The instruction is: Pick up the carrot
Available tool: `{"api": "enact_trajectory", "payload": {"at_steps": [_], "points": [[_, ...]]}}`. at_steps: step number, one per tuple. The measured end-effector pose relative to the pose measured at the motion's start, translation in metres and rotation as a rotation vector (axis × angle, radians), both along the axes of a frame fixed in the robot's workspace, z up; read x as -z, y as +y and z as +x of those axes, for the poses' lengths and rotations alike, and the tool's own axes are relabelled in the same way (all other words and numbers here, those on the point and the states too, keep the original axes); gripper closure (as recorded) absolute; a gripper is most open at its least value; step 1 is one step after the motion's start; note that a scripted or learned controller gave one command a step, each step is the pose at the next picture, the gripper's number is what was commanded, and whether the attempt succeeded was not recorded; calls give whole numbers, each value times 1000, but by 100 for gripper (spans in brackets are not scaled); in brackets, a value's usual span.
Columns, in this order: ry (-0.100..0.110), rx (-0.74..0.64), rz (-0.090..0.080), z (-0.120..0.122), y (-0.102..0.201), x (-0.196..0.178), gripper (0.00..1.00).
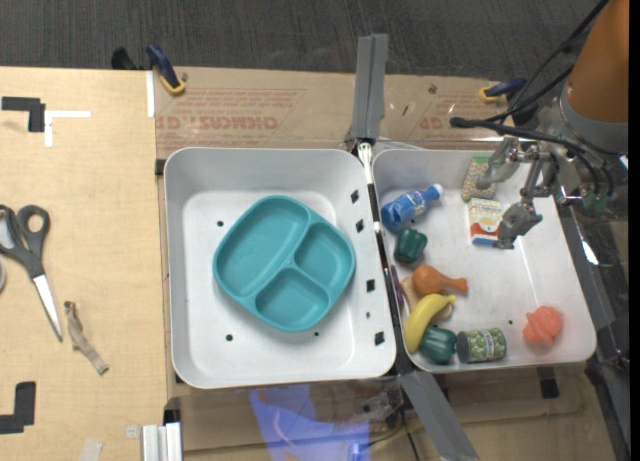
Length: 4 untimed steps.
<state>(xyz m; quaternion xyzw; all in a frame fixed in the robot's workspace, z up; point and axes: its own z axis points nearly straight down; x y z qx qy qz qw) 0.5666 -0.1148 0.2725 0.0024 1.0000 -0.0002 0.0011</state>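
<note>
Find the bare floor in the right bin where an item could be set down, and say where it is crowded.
Free: the right bin floor between the juice carton, chicken drumstick and pink toy. Crowded: the left wall, with bottle, green pepper, banana and can.

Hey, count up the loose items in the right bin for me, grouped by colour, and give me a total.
Blue: 1, the bottle
Green: 3, the pepper, the dark piece by the banana, the can
Orange: 2, the carrot, the round fruit
Yellow: 1, the banana
White: 2, the cartons
Total: 9
</note>
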Motion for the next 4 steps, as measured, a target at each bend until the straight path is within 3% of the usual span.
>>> {"api": "enact_trajectory", "payload": {"at_steps": [1, 2, 3, 4], "points": [[1, 38, 1, -35, 32, 81, 0], [1, 127, 1, -40, 20, 172, 0], [-7, 83, 0, -46, 24, 178, 0], [-37, 97, -1, -63, 17, 171, 0]]}}
